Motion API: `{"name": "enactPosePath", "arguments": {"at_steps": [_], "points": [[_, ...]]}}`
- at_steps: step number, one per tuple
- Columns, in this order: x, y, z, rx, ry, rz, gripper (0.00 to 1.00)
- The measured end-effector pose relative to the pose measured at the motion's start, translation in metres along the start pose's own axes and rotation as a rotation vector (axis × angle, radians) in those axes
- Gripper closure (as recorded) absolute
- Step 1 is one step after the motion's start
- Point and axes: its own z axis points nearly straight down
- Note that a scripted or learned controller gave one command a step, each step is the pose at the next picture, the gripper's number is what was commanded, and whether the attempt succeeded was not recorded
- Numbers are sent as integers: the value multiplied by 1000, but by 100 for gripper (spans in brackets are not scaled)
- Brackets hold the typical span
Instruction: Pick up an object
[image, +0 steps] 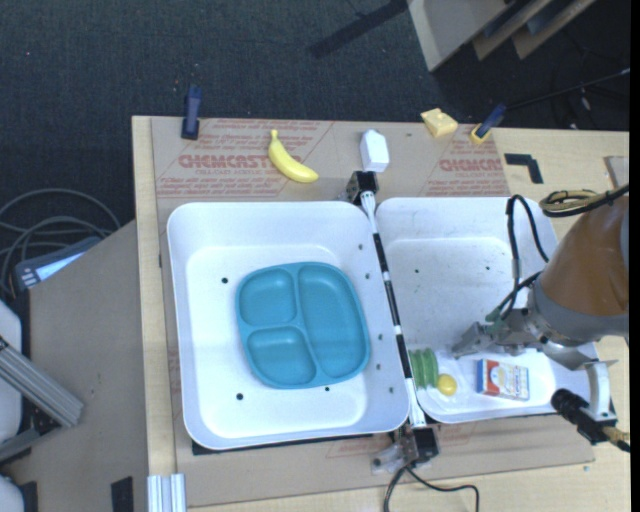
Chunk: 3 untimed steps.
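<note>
The right bin holds three small things near its front edge: a green object, a small yellow ball-like piece beside it, and a white carton with red and blue print. My gripper hangs low over the bin's front right part, just above and behind the carton. It is below the arm's orange band. Nothing shows between its fingers. The green and yellow things lie to its left, apart from it.
A blue divided plate lies in the left bin. On the bench behind the bins lie a banana, a white block and a yellow wedge. A black cable loops by the arm.
</note>
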Motion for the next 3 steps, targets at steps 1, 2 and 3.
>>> {"name": "enactPosePath", "arguments": {"at_steps": [1, 2, 3], "points": [[-37, 73, -96, -1, -1, -2, 0], [-1, 138, -29, 1, 1, -3, 0], [23, 115, -39, 3, 2, -2, 0]]}}
